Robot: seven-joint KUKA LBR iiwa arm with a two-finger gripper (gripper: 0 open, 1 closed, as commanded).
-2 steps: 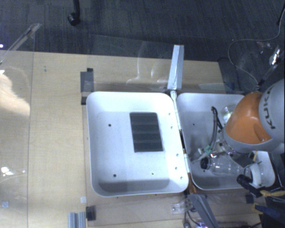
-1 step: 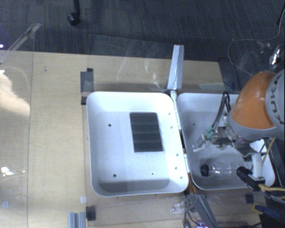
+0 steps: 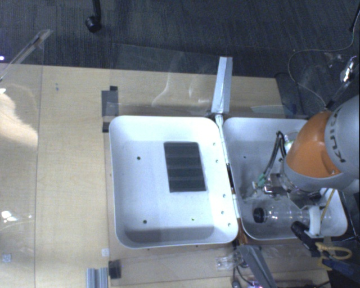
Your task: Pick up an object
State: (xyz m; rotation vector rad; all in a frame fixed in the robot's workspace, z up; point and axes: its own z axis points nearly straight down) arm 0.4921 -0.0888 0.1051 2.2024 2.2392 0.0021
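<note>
A clear round plastic bottle (image 3: 284, 214) lies in the white bin (image 3: 247, 140) near the gripper (image 3: 270, 188); I cannot tell its grip.

Left bin (image 3: 135, 185) smooth white plastic; bench (image 3: 62, 185) pale matt wood; bottle (image 3: 281, 214) clear, glossy; ribbed slab (image 3: 184, 166) dark matt.

Arm (image 3: 344, 121) runs off the right edge. Its orange band (image 3: 309, 149) covers the right part of the right bin (image 3: 247, 143), so that stretch of bin floor is unreadable. End effector (image 3: 270, 187) is mostly tucked under the arm, shape unclear. Clear bottle (image 3: 278, 215) lies at that bin's near wall, right end hidden behind the arm, see-through body hard to outline. Metal bits (image 3: 250, 267) at the desk's (image 3: 67, 169) near edge are cut off by the bottom. Black cable (image 3: 94, 17) on the floor (image 3: 169, 28), far left, is cut off at the top.
</note>
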